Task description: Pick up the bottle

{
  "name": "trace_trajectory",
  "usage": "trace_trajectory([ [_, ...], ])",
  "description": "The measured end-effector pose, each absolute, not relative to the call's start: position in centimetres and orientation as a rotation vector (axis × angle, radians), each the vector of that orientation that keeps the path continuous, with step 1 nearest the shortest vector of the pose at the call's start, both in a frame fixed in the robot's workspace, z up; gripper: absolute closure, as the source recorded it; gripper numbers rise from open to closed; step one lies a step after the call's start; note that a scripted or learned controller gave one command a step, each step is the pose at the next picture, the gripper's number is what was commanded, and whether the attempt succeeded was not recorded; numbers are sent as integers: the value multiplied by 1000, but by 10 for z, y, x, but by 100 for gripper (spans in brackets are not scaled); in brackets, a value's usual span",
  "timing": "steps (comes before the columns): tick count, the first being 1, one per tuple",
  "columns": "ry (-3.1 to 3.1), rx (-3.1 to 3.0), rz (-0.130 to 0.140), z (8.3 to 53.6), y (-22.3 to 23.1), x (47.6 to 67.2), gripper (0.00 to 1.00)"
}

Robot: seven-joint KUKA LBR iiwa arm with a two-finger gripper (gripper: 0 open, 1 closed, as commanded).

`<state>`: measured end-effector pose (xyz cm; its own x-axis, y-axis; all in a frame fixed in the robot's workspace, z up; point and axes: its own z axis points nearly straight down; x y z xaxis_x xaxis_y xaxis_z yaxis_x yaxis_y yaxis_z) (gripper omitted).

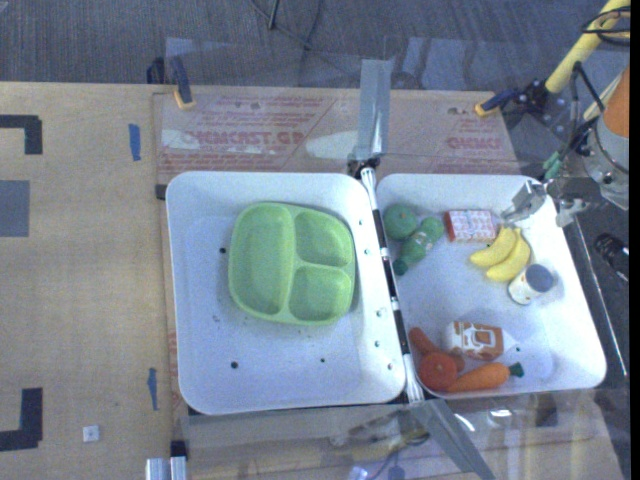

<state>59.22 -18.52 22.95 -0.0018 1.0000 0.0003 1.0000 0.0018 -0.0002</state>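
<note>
Gripper point(538, 196) at right bin's point(580, 278) upper corner, finger state unclear; bottle point(482, 340) lies flat below, ungrasped.

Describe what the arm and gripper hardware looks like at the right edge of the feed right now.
The gripper is pale metallic grey with dark fittings. Beside it the arm shows a light grey rounded housing with an orange patch above it. Thin black cables loop nearby, along a yellow strut with a blue fitting.
</note>
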Motion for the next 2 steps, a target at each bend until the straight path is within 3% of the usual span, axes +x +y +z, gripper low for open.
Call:
trace_trajectory([
  [1,-1979,-2436,2,149,-154,565,0],
  [2,-1791,-2588,-9,89,-125,490,0],
])
